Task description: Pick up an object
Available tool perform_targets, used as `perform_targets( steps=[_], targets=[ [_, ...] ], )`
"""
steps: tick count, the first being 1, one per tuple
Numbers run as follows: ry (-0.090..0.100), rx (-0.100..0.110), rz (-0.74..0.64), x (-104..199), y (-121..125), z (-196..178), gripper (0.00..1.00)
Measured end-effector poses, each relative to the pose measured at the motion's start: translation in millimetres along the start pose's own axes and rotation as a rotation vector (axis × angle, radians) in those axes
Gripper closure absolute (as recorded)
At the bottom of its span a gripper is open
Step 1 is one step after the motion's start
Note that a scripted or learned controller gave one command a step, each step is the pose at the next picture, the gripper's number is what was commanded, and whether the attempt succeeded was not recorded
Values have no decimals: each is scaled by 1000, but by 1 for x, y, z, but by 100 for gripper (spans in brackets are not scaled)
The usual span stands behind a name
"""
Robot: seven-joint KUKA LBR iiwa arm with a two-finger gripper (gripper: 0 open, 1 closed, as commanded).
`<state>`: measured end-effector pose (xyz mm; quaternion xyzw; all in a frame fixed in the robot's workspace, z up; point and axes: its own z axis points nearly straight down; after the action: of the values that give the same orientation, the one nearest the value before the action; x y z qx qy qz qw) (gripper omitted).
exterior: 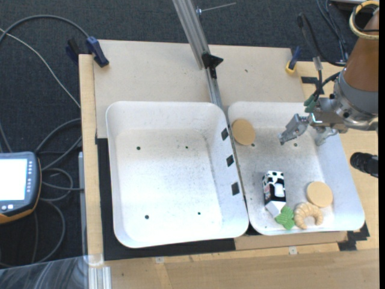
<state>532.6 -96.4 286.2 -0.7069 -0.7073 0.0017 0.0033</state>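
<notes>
My gripper (pixel 306 133) hangs over the back part of the right bin (pixel 343 167), open, with nothing between its fingers. A round tan disc (pixel 243 132) lies to its left, near the bin's back left corner. Toward the front of the bin lie a black-and-white carton (pixel 275 188), a second tan disc (pixel 319 194), a beige croissant-shaped piece (pixel 310 215) and a small green piece (pixel 286 217). All of these sit apart from the gripper.
The left bin (pixel 168 173) stands beside the right one, with a metal rail (pixel 191 26) running down between them. Blue clamps (pixel 96 50) grip the bench's back edge. A tablet (pixel 15 182) rests off the bench at far left.
</notes>
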Motion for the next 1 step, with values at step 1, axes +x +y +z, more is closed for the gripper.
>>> perform_targets(
  steps=[1],
  targets=[
    [-1, -6, 0, 0, 1, -2, 0]
  ],
)
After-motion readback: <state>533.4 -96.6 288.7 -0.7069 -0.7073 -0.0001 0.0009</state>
